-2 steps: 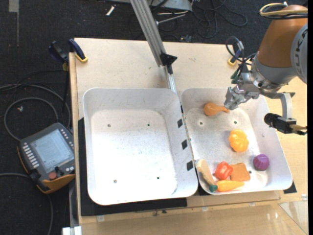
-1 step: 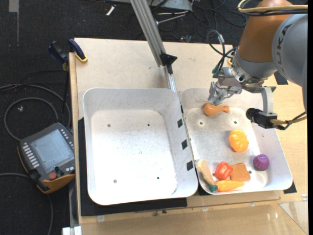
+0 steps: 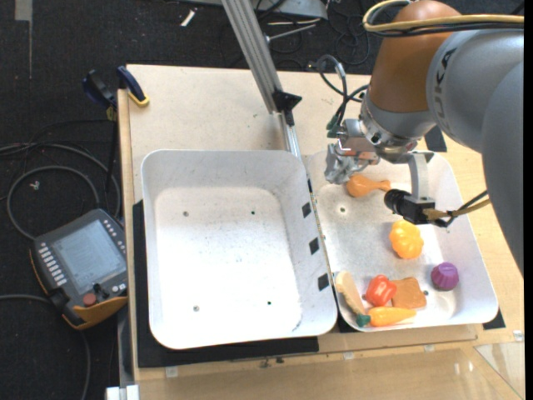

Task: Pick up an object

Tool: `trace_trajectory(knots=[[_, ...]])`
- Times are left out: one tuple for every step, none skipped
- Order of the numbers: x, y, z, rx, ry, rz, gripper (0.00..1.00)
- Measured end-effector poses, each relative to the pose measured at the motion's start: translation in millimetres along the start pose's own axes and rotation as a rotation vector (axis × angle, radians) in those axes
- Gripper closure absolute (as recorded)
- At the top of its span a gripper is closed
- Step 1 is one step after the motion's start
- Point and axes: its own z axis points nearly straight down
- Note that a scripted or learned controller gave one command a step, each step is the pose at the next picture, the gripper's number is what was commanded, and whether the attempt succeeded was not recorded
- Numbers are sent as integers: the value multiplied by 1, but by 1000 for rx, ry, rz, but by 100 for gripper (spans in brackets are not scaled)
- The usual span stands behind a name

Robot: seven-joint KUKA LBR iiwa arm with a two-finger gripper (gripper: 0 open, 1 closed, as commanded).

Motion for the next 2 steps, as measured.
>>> trace_trajectory(knots=[[53, -8, -1, 0, 0, 0, 100], [98, -2, 2, -2, -1, 0, 100]])
